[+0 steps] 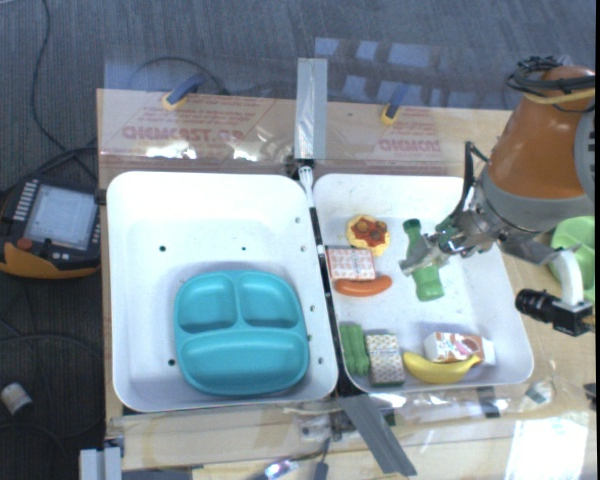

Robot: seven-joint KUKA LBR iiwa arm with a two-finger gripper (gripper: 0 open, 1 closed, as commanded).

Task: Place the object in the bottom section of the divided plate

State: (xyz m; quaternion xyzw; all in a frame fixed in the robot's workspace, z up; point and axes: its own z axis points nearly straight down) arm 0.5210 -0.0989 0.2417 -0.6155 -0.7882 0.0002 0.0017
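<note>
A teal divided plate [242,330] lies in the left bin [140,218], with two small sections at the far side and one wide section nearest the camera. My gripper [432,250] hangs over the right bin [500,308], low above a green toy bottle [427,282] that lies with its cap [411,230] pointing away. The gripper's grey parts overlap the bottle's neck, so the contact is hidden. The plate holds nothing.
Also in the right bin are a small pizza [367,233], a pink wafer pack [350,264], a sausage [363,287], a green pickle [353,348], a grey box [384,357], a banana [438,368] and a milk carton [456,346]. The bins share a raised middle rim [318,268].
</note>
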